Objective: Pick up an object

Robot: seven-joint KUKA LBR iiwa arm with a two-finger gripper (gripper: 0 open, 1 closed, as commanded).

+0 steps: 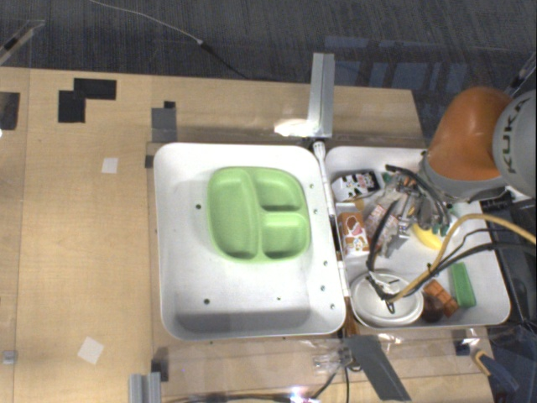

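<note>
The hand (394,225) hangs low in the right bin (495,309); whether it is spread or closed cannot be told through the cabling. A yellow object (428,238) lies just to its right, partly covered. A green block (461,284) lies farther right and nearer the camera, its long axis running front to back.
</note>
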